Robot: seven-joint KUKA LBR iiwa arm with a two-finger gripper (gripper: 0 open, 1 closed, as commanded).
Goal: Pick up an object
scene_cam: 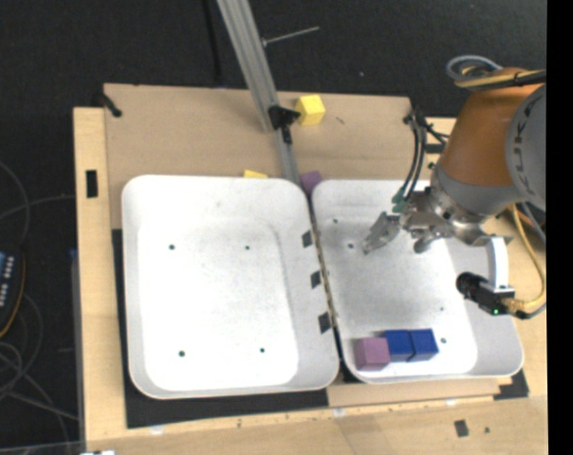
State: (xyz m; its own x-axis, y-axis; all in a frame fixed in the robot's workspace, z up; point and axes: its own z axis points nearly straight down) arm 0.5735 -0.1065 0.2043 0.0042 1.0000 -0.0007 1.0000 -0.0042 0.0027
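Lying near tool [397,234]: blue block [409,343].

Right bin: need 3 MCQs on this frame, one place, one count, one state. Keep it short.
1. Where in the right bin do the blocks lie?
A. Far left corner
B. Near edge, toward its left
C. Centre

2. How many blocks lie in that bin?
A. One
B. Five
C. Three

3. How does the gripper stand to the blocks?
A. Above the bin floor, apart from them
B. Pressed onto the blue ones
C. Over the left bin

Key: 1 B, the purple block and two blue blocks sit along the near rim. 2 C, one purple plus two blue. 3 A, bare white floor separates it from the row.
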